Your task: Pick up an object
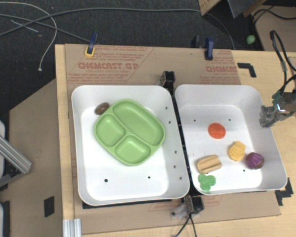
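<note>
Objects for the pick, five small toy foods, all lie in the right bin [246, 95], and we read their places from that bin's middle. An orange round piece [217, 130] sits close to the middle, toward 10 o'clock. A yellow piece [237, 150] lies toward 5 o'clock, and a purple piece [254, 160] is just beside it, farther out at about 4 o'clock and near the bin's wall. A tan roll [208, 163] rests toward 7 o'clock, lying roughly crosswise, and a green piece [206, 181] sits just beyond it at 6 o'clock of the roll, down by the bin's near rim (we cannot tell whether the two touch). The gripper [274, 111] appears at the 3 o'clock side of the view, outside the right bin, just beside its rim at about 2 o'clock of the bin's middle, over the bare bench [286, 73]; it is well apart from every one of the five pieces, the purple one being nearest, and whether it is open or closed we cannot tell, since it is small and blurred there. In the left bin [89, 172] a green divided plate [129, 131] with three compartments lies tilted near the middle, and a small brown piece [102, 108] sits at the plate's 10 o'clock, right against its rim. Two blue clamps [92, 43] grip the bench's edge at 12 o'clock.
</note>
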Tool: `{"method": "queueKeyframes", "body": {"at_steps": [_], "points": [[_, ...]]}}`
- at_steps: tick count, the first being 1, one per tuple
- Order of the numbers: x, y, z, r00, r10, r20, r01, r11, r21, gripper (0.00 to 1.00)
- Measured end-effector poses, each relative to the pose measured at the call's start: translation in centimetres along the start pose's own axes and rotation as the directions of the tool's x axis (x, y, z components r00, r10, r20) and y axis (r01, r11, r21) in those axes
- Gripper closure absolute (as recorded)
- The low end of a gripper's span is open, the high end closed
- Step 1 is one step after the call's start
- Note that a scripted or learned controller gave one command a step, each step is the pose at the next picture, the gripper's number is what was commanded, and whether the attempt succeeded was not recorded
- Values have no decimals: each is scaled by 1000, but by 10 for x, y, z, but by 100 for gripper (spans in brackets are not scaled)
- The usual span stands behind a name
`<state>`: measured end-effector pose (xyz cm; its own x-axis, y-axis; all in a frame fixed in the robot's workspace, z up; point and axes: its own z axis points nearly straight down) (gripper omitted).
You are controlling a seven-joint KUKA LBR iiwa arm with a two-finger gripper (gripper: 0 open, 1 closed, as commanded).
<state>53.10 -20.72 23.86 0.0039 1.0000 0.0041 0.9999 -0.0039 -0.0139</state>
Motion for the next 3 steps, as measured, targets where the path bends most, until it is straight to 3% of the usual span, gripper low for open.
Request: {"method": "queueKeyframes", "body": {"at_steps": [1,3], "points": [[1,3,-7,1000,-4,4,4,1000,-13,0],[-4,13,81,1000,-3,3,3,1000,-12,0]]}}
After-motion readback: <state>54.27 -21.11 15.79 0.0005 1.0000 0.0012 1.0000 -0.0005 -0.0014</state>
